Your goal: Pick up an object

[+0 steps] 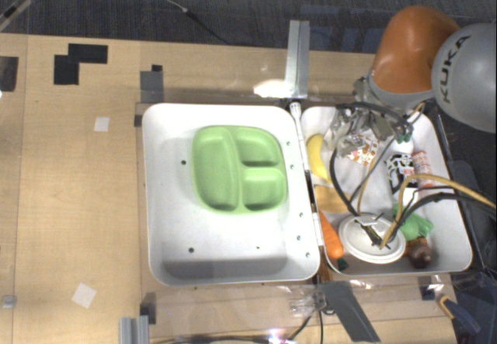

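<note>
My gripper [359,135] hangs low over the back of the right bin [454,257], under the orange band of the arm [408,51]. Black and yellow cables loop down from it over the bin's contents. Just left of the gripper lies a yellow banana [314,156]. Below it a small white piece with red print [362,154] shows under the gripper. A black-and-white patterned object [401,166] lies to its right. An orange carrot [331,240], a round white dish [373,241], a green object [420,226] and a dark brown object [420,252] lie at the front.
The left bin [167,210] holds a green divided plate [237,168]. A metal post [297,63] stands behind the wall between the bins. Wooden bench [70,203] stretches to the left, with black markers at the back left.
</note>
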Available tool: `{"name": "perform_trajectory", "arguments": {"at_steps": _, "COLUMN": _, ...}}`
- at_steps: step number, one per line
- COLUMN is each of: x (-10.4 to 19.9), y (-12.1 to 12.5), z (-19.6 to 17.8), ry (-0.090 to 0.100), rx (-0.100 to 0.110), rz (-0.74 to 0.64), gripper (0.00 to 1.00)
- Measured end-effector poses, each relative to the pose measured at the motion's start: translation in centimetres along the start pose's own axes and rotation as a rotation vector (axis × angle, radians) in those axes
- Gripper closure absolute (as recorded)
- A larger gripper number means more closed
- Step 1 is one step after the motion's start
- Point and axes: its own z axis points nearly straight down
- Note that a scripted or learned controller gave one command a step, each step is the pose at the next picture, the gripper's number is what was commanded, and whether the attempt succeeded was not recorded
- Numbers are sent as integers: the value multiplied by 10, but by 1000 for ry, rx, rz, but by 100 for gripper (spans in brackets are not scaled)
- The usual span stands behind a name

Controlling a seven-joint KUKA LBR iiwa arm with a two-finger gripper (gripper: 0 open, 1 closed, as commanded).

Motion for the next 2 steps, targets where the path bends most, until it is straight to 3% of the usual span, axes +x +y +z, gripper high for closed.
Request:
{"name": "perform_trajectory", "arguments": {"at_steps": 1, "x": 25, "y": -71, "z": -106, "ry": 6, "rx": -3, "rz": -372, "gripper": 100}}
{"name": "perform_trajectory", "arguments": {"at_steps": 2, "x": 81, "y": -93, "z": -68, "ry": 12, "rx": -14, "rz": -634, "gripper": 100}}
